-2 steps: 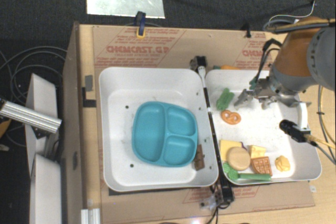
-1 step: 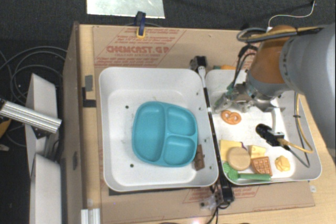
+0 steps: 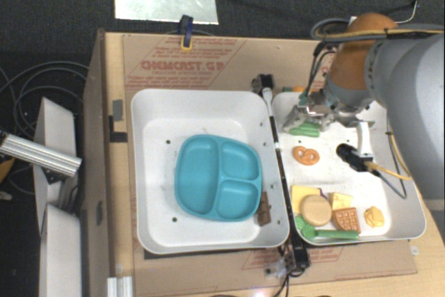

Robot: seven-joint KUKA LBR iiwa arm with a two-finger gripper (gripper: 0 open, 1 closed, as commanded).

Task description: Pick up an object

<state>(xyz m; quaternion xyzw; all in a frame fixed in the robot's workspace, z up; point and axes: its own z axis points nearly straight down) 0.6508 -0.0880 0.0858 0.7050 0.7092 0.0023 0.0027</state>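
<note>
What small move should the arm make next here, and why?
Probably a short descent, then close. The gripper hangs at the far end of the right bin, just over a green toy vegetable, and nothing shows between its fingers. The pretzel lies nearer the camera, apart from it.

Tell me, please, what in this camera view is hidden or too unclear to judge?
- Gripper: the arm's wrist covers it from above, so its finger state cannot be told.
- Green object: partly under the gripper; contact cannot be told.
- Brown item beside the blue plate: too small to identify.
- Right bin: its far corner lies under the arm.
</note>
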